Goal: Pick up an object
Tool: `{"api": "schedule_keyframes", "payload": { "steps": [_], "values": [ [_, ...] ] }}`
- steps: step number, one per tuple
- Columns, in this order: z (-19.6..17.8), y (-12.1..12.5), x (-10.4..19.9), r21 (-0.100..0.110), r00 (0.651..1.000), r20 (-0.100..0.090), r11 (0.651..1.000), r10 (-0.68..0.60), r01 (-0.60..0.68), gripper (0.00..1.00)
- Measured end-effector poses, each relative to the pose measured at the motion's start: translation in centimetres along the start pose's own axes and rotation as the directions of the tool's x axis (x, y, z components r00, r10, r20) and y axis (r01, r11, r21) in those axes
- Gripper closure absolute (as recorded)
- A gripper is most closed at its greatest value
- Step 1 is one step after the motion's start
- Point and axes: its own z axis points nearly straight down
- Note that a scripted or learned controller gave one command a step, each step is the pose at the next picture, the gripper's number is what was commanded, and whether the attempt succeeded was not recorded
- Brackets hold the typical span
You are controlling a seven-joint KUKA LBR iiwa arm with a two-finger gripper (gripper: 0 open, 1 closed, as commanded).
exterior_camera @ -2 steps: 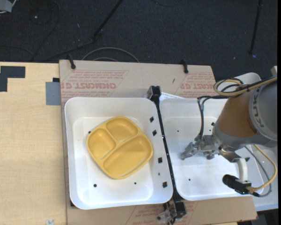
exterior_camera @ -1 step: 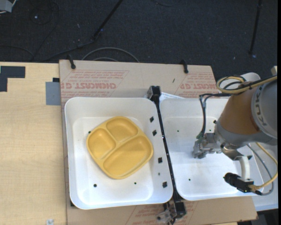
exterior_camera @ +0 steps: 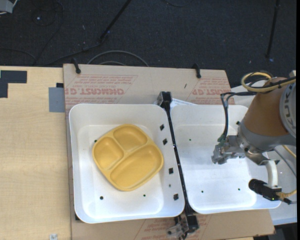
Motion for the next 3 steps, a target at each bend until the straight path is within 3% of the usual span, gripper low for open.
{"api": "schedule_keyframes", "payload": {
  "steps": [2,3],
  "values": [
    [-11.5,0.5,1.5,-0.004,1.000,0.001,1.000,-0.007,0.007,1.00],
    [-10.0,-0.6,6.2,0.005,1.000,-0.002,1.000,-0.009,0.009,1.00]
  ]
}}
